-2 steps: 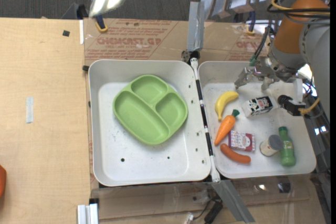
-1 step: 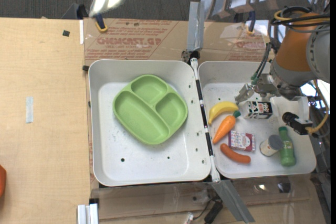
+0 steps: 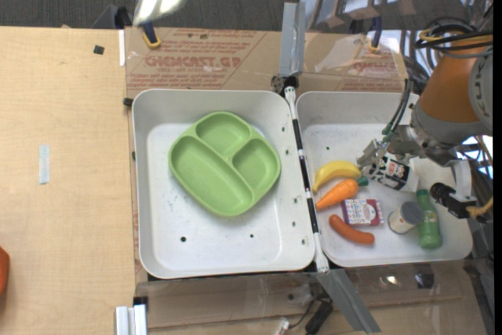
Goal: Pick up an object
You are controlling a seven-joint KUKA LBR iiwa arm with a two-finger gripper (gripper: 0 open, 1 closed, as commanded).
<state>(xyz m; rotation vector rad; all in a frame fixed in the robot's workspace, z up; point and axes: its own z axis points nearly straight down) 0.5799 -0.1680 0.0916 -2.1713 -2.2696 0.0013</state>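
1. Nearest the camera, along the front of the right bin, lie a red sausage, a small pink packet, a tin can and a green bottle.
2. Just behind the sausage, a carrot and a banana lie side by side, touching, close to the wall shared with the left bin.
3. Over in the left bin rests a green divided plate, flat on the bin floor with three compartments.
4. My arm reaches in from the right, and my end effector hangs low over the right bin, just right of the banana.
5. Whether it is open or closed, I cannot tell from this angle.
6. Beside it lies a small black and white object; I cannot tell whether they touch.
7. Both bins sit on the table, with brown cardboard behind them.
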